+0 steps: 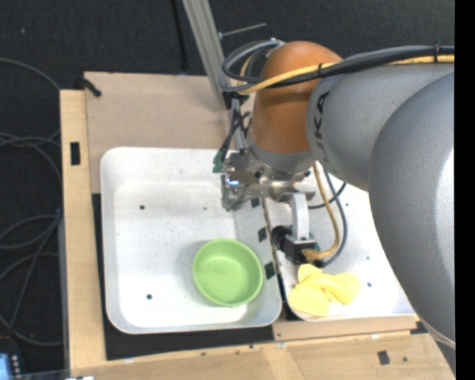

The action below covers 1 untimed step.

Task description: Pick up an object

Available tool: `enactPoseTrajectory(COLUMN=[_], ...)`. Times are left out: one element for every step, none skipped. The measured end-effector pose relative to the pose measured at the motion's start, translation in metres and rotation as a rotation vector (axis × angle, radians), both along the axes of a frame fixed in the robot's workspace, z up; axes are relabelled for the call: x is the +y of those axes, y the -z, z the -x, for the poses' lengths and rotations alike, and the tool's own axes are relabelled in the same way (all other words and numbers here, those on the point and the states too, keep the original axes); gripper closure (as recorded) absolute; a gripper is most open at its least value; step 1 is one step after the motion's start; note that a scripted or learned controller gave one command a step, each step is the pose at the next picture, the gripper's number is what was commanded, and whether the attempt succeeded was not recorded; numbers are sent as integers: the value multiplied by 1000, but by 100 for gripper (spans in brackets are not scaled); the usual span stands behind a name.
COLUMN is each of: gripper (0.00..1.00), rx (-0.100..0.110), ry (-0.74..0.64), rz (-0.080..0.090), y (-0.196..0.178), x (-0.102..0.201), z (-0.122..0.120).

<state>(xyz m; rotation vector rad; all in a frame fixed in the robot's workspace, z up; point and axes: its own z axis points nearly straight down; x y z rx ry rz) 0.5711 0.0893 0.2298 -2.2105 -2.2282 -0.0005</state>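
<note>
A lime green bowl (228, 271) sits upright near the front right corner of the left bin (142, 220). A crumpled yellow object (324, 290) lies at the front of the right bin (374, 269), close to the divider. My gripper (236, 187) hangs below the orange wrist band, over the right edge of the left bin and behind the bowl. It is well apart from both the bowl and the yellow object. The wrist hides much of the gripper from this angle.
The large grey arm covers most of the right bin. A slanted metal rail (202, 30) rises behind the bins. Wooden bench edges (75, 212) frame the bins, and loose cables (16, 172) lie on the dark floor at left.
</note>
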Motion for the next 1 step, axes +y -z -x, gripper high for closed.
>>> enactPoseTrajectory(gripper=[0], rx=[0], ry=[5], rz=[1], y=[0], x=[-3], z=[0])
